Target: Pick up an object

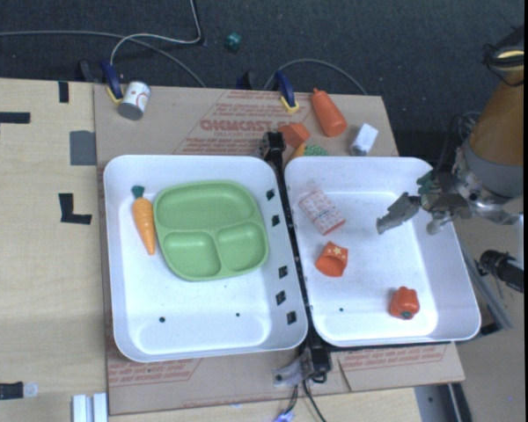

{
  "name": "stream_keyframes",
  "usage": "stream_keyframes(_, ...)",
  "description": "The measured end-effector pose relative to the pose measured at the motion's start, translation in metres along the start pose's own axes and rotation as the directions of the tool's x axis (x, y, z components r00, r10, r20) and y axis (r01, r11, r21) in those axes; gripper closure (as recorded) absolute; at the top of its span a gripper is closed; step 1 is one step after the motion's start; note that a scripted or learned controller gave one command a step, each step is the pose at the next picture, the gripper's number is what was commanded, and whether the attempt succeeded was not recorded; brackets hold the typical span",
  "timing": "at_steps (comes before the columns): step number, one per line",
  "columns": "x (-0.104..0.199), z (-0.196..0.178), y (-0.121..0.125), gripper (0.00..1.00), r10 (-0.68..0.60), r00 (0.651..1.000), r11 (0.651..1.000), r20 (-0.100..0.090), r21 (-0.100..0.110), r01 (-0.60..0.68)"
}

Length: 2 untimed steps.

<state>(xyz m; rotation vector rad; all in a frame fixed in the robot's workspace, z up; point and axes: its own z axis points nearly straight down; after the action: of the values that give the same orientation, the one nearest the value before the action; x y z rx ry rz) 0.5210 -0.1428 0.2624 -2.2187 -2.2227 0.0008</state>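
Lying carrot [143, 221], green top up-frame

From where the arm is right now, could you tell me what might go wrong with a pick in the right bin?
1. The tool sits at the right bin's far-right side, apart from all three objects, so it may close on nothing.
2. The red pepper lies close to the bin's lower wall, which may block a finger.
3. The pale packet lies flat, leaving little to grip.

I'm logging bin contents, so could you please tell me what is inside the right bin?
The right bin holds a clear wrapped packet, a small orange block and a red-orange pepper. The gripper covers some floor.
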Motion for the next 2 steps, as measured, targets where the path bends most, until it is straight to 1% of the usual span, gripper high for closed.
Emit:
stream_keyframes(1,0.023,0.096,0.028,0.00,0.000,1.000,1.000,-0.001,0.003,0.000)
stream_keyframes(2,0.049,0.176,0.036,0.00,0.001,1.000,1.000,0.000,-0.003,-0.001)
